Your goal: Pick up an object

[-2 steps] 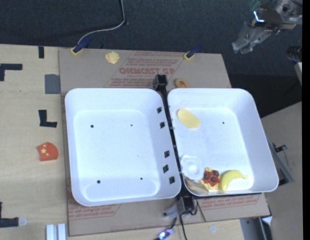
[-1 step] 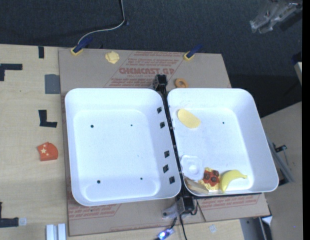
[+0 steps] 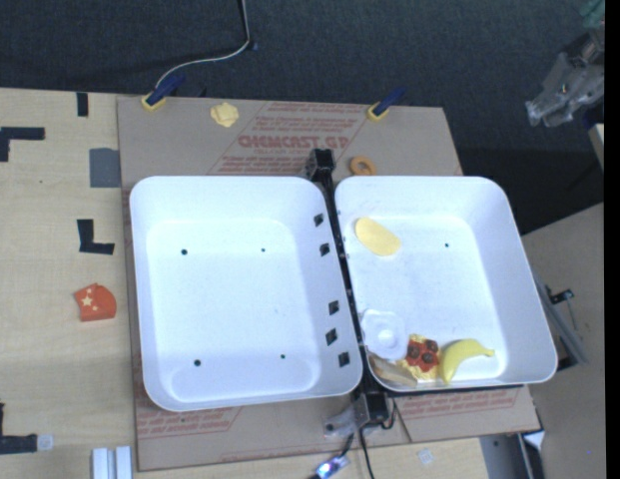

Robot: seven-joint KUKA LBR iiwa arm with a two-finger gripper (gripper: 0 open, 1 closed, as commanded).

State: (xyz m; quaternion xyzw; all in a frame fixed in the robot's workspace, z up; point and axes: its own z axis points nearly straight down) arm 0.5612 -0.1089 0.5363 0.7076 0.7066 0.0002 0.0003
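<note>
Cardboard bench [image 3: 290, 138] carrying two bins; gripper [image 3: 564, 93] hanging upper right, grip state unreadable. Banana [image 3: 464, 355] lying lower right: I'd be descending centred, avoiding the crowded neighbours.

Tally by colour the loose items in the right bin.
Yellow: 2, an oval piece and a banana
White: 1, a lumpy piece
Red: 1, a small toy
Total: 4

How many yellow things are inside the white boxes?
2: a flat yellow piece near the far left of the right bin, and a banana at its near edge. More could hide in the pile beside the banana.
</note>
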